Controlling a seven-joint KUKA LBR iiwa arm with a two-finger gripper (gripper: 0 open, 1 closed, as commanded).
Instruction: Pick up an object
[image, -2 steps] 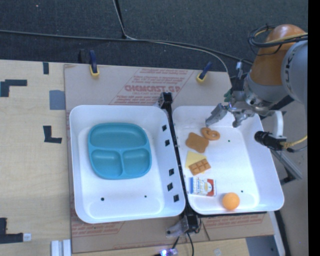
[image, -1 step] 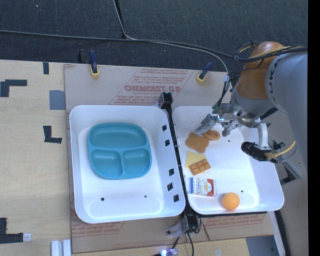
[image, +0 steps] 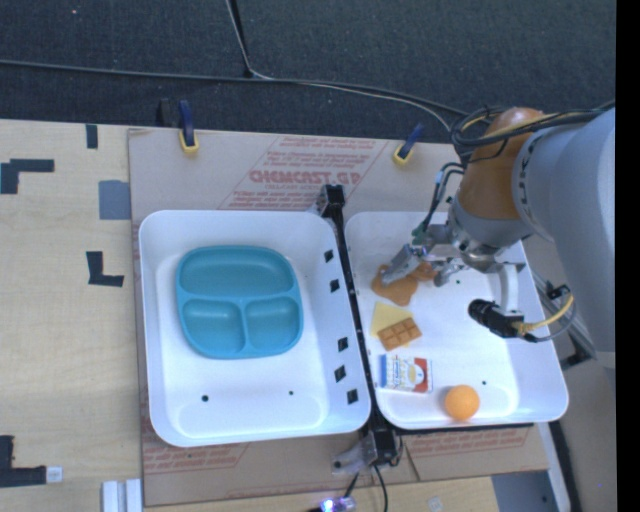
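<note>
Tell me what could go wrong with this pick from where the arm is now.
1. The gripper is down at the brown item, which lies close to the bin wall; a grasp may slip or push it against that wall.
2. The yellow waffle piece sits just below the brown item, so it could get nudged or dragged along.

I work in a robotics lab: my two white bins sit on a board clamped to the bench, with black cables trailing beyond the board.
</note>
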